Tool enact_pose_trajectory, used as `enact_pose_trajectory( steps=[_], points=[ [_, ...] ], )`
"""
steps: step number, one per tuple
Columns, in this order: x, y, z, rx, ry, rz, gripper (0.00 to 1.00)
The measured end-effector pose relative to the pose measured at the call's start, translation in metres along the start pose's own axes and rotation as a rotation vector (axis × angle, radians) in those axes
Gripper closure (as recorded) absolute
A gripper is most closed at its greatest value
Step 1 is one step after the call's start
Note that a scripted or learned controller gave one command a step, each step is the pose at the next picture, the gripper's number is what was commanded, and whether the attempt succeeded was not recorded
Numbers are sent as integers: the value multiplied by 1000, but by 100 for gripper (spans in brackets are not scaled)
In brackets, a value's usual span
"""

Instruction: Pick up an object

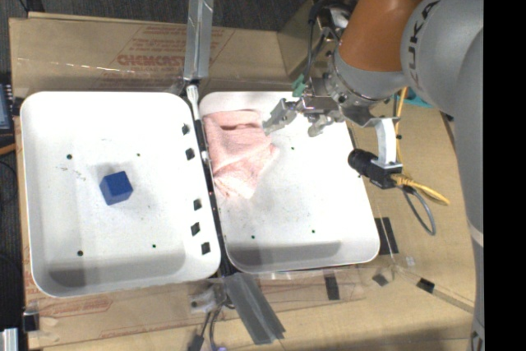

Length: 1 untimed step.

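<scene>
A pink cloth point(234, 150) lies crumpled in the right bin point(329, 210), against its left wall and toward the back. A small blue cube point(117, 187) rests in the left bin point(49, 136), left of centre. My gripper point(292, 125) hangs over the back of the right bin, at the cloth's upper right edge. It is open, its fingers spread. One fingertip point(269, 122) is over the cloth's edge and the other stands over bare bin floor. Nothing is between the fingers.
A grey divider with black clips point(197, 177) runs between the two bins. The arm's grey body and orange band point(386, 20) loom over the right bin's back right corner. Yellow cables point(419, 189) trail on the bench to the right.
</scene>
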<state>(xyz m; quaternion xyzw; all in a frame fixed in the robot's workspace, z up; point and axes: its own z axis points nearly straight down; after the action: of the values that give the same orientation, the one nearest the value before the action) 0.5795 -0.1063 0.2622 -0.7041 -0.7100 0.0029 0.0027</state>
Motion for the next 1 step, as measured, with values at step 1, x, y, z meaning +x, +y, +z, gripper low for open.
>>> enact_pose_trajectory(
  steps=[1],
  points=[
    [-14,46,60,-1,-1,-31,0]
  ],
)
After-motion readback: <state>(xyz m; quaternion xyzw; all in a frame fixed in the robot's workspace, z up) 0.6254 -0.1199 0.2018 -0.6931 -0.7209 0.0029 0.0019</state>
